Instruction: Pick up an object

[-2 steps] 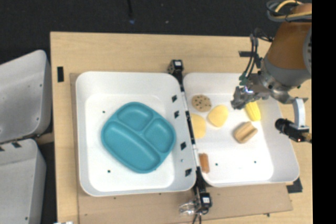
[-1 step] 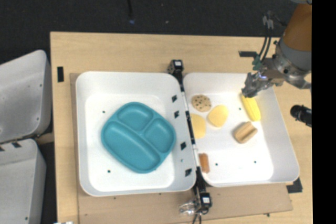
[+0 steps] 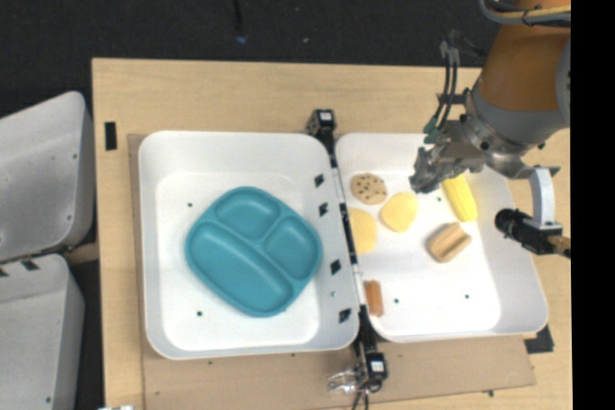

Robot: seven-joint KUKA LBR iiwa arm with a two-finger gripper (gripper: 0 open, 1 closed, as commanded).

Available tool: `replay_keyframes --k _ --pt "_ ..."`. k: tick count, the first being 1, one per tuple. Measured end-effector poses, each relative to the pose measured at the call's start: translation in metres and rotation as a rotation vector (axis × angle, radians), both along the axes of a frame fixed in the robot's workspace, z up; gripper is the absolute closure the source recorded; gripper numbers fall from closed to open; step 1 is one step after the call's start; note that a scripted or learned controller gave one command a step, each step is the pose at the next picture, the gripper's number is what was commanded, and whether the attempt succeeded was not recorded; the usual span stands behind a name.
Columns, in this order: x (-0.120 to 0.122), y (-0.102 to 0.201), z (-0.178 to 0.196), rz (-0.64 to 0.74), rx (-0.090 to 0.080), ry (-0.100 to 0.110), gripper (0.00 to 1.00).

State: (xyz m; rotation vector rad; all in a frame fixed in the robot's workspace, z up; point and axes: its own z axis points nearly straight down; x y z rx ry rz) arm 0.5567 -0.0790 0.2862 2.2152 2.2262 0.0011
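Observation:
In the right bin lie a round cookie, a pale yellow round piece, a yellow-orange piece by the divider, a yellow corn cob, a tan bread roll and a small orange-brown sausage. My gripper hangs over the bin's back part, just above and right of the pale yellow piece and left of the corn cob. Nothing shows between its fingers.
The left bin holds a teal divided plate. Black clips run along the divider between the bins. A black fitting on the arm sits over the right bin's right rim. A grey panel stands at left.

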Motion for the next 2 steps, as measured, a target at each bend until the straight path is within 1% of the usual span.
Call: replay_keyframes --k 1,2 --pt "-0.023 0.042 -0.005 0.000 0.001 0.001 1.00" --pt "-0.035 0.089 -0.029 0.000 0.001 0.002 1.00"
